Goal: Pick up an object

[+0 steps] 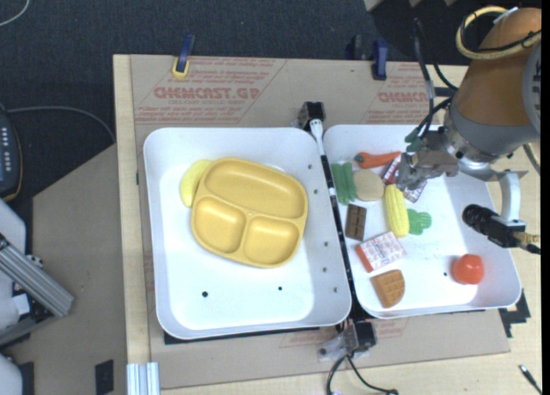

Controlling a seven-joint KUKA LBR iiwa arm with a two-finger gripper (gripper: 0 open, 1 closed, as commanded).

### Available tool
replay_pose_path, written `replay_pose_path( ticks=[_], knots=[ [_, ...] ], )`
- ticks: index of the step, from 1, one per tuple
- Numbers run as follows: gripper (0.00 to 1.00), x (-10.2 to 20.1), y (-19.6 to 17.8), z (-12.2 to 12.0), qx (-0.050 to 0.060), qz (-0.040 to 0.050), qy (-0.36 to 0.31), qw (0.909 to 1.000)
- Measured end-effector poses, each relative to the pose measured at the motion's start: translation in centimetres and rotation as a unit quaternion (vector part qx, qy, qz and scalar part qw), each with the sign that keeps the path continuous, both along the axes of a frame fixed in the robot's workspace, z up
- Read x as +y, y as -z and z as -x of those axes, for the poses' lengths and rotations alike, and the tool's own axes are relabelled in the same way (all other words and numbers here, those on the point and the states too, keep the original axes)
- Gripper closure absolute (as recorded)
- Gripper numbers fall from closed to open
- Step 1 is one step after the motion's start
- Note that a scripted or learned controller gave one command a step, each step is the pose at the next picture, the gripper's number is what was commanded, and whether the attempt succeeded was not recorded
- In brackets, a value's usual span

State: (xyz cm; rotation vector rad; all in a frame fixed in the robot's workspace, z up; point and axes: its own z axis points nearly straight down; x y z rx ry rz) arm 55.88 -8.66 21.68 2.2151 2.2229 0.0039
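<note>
pincer (416, 175) over right bin (503, 294), beside corn (394, 210)

Arm enters from upper right of frame, orange band uppermost, grey wrist angled down-left. Gripper (414, 180) low at right of centre, pointing down.

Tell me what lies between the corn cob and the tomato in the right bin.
Camera view: bare white bin floor between corn cob and tomato; a green piece sits against the cob's right side.
</note>
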Motion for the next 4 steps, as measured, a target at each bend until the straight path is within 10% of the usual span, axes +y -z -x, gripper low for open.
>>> replay_pose_path(
  ticks=[4],
  knots=[
    [1.0, -0.3, -1.8, 0.7, 0.002, -0.0006, 0.002, 1.0]
  ],
)
